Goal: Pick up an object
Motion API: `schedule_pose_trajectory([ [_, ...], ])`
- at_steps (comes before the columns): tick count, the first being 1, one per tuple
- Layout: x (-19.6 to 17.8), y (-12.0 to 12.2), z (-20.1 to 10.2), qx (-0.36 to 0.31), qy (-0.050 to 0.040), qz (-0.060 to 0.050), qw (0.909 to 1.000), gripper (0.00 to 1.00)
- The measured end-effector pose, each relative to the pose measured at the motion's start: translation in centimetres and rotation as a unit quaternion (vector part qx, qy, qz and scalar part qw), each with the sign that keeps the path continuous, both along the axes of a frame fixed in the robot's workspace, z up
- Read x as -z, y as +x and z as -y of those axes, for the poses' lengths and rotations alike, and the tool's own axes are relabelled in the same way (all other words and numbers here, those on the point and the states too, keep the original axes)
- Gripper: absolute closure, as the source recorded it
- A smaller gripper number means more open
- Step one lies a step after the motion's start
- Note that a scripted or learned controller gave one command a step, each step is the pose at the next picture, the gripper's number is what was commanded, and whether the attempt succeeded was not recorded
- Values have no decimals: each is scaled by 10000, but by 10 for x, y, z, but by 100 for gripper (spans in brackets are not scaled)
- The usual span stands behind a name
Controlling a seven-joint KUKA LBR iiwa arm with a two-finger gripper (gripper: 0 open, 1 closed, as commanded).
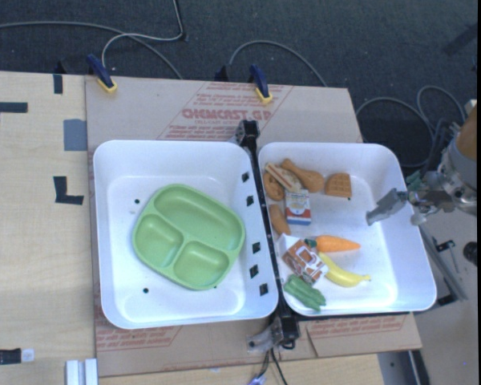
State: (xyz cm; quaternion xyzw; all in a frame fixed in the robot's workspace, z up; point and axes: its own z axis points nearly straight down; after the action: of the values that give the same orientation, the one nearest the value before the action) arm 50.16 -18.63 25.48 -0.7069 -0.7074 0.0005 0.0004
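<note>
A: Nearest item? 
B: Green vegetable [305, 294], right bin [385, 160], near-left corner; banana [344, 275] and carrot [337, 245] just beyond.
A: Gripper [389, 206]?
B: Over the right bin's right side, holding nothing; finger opening cannot be determined.

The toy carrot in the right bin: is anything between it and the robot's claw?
Nothing visible stands between them. The claw sits over the right side of the right bin, and only bare white floor lies between it and the carrot. The banana lies just below the carrot, off that line.
</note>
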Motion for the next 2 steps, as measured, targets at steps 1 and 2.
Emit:
schedule_pose_trajectory([
  [1, 79, 14, -60, -6, 6, -9, 10000, 0],
  [2, 148, 16, -86, 3, 2, 92, 10000, 0],
])
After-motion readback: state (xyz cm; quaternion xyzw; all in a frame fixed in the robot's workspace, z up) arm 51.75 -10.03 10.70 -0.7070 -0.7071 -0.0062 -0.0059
